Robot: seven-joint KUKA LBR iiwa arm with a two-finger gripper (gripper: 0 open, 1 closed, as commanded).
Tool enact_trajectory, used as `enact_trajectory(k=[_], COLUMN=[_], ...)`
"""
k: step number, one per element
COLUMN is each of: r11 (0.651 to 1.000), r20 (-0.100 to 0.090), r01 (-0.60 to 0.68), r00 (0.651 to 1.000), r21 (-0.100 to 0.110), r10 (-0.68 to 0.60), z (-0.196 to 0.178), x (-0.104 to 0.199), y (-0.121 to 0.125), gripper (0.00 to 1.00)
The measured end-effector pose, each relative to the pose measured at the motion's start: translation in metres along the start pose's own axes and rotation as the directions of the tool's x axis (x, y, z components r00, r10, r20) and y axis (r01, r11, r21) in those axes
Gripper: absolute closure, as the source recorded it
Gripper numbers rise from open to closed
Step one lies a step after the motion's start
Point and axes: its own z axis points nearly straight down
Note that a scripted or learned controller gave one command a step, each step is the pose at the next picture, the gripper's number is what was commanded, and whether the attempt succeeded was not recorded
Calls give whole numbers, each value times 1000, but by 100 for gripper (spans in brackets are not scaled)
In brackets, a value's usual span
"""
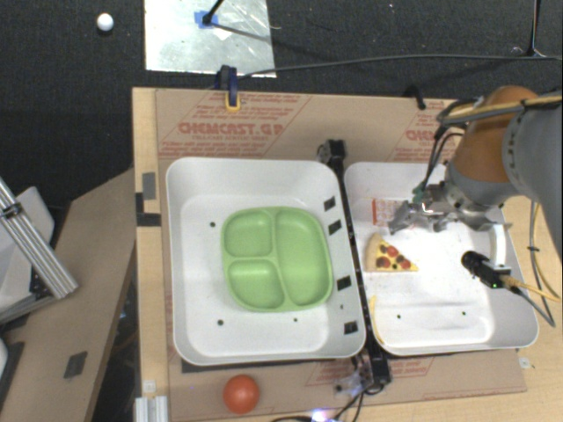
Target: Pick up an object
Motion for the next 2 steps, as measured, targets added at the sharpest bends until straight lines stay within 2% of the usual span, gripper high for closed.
enact_trajectory(k=[1,2], r11=[1000,1000], r20=[1,2], r01=[0,2], r00=[1000,1000], r21=[-6,-9], r10=[0,-2], z=[-14,-79], x=[0,-1], y=[2,0], gripper=[100,100])
